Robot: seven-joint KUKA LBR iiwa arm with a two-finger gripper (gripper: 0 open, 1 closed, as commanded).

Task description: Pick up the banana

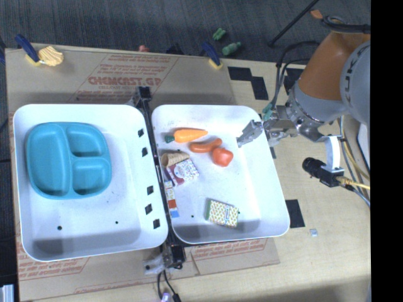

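Glossy white plastic bins point(264, 187), matt blue plastic tray point(68, 159), brown cardboard underlay point(126, 74), smooth plastic toy food point(189, 134)

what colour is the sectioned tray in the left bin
Light blue; the sectioned tray shows plainly in the camera view, lying in the left bin.

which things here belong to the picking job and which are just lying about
Job:
end effector, over the right bin's right side
right bin

Lying about:
orange carrot-like piece
red pepper
red round piece
packet
patterned box
blue divided plate
left bin
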